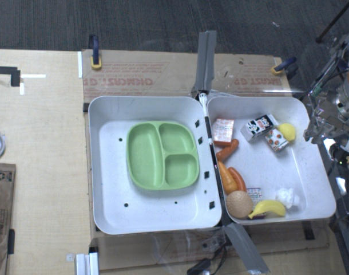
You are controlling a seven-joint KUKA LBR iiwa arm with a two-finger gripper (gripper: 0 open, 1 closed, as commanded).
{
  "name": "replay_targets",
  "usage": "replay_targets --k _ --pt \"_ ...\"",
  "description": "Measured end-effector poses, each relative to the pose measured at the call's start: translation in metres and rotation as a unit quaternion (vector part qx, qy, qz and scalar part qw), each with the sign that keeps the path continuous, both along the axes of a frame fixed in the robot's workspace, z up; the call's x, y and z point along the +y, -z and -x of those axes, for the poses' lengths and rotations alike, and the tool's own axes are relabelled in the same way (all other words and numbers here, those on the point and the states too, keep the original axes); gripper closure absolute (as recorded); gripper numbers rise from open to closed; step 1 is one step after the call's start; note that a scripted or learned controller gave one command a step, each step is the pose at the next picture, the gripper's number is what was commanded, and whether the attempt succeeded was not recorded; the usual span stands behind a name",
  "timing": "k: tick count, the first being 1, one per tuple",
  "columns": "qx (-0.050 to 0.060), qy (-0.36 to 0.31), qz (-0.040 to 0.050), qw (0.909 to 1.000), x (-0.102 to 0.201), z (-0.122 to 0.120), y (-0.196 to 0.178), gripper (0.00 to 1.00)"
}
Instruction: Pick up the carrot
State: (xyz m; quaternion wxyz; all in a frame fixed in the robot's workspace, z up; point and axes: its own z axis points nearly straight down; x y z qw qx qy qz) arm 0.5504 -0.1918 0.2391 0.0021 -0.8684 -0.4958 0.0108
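Two shallow white bins sit side by side on the light wooden counter (37,125), seen from above at a slant. The left white bin (103,171) holds a light green plastic plate with three compartments (162,154), lying near the middle of the bin floor.

The right white bin (312,171) holds several small things. The orange carrot (227,179) lies on the floor of this bin, close to the wall that it shares with the left bin, in the lower left part. Its long body points from upper left to lower right. Beside it on the right lies a second orange-red long piece (238,178), touching it or nearly so. Just below the carrot rests a round beige ball-like thing (238,203), and a yellow banana (268,209) lies beside that ball near the front wall. A reddish sausage-like piece (228,148) lies just above the carrot, and a small pink and white packet (223,130) is above that one. Further right are a black and white small carton (260,126), a yellow lemon (286,132) and a small red and white box (276,140), close together. A white crumpled thing (285,196) lies near the banana.

The grey pincer (318,132) of the arm is at the right rim of the right bin, well apart from the carrot. I cannot tell how it stands or whether it has anything.
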Motion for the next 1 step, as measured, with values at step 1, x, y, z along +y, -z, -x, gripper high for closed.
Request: replay_targets --k 1 --pt "0.002 -0.002 0.0007 1.0000 0.0000 -0.0003 -0.0078 1.00"
